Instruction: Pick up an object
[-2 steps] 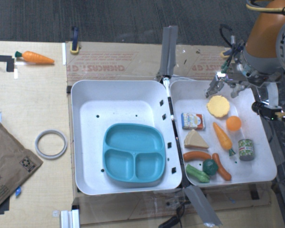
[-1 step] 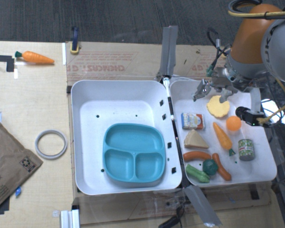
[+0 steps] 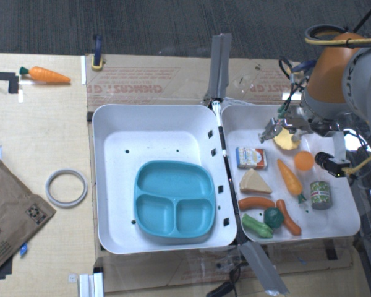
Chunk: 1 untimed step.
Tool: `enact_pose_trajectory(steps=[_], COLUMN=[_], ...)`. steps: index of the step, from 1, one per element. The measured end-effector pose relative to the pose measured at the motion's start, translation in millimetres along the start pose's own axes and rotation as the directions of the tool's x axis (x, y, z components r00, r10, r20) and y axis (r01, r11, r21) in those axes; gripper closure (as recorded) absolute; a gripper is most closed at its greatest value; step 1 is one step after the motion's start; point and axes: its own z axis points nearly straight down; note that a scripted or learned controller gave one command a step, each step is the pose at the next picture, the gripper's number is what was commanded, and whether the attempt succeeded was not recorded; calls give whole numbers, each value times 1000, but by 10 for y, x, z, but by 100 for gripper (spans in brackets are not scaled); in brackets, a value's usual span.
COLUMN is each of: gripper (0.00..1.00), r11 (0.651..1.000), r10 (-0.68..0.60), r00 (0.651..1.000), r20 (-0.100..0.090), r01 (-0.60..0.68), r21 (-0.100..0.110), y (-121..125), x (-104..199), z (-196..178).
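Right beneath the hand (image 3: 283,129), a pale yellow food piece (image 3: 287,141) lies near the back of the right bin (image 3: 352,228). The hand's grey metal fingers (image 3: 271,132) reach down and toward the left just above and beside that piece, close enough that I cannot tell whether they touch it, and whether they are spread or closed cannot be made out from this angle. Nothing is seen between them.

Just right of the yellow piece and slightly nearer sits an orange ball (image 3: 304,161), and an orange carrot (image 3: 289,177) slants below the two. To the left of the carrot stands a small box with a red and white label (image 3: 251,158), with a tan wedge (image 3: 255,182) in front of it. Nearer still lie a reddish sausage (image 3: 256,203), a dark green round piece (image 3: 273,216), a green vegetable (image 3: 257,226) and another orange-red sausage (image 3: 289,218). A small can with a green label (image 3: 320,195) stands by the bin's right side.

The grey arm with its orange band (image 3: 334,73) comes in from the right over that bin.

The left bin (image 3: 111,166) holds a blue divided tray (image 3: 174,199). On the counter (image 3: 37,135) to the left are a grey ring (image 3: 66,187), a brown cardboard box (image 3: 9,212), and, far back, another carrot (image 3: 44,75).
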Motion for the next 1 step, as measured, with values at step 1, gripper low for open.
enact_pose_trajectory(steps=[1], gripper=[0], r11=[965], r10=[-261], r00=[965], r20=[-15], r01=[261], r21=[20], y=[-866], x=[-162], z=[183])
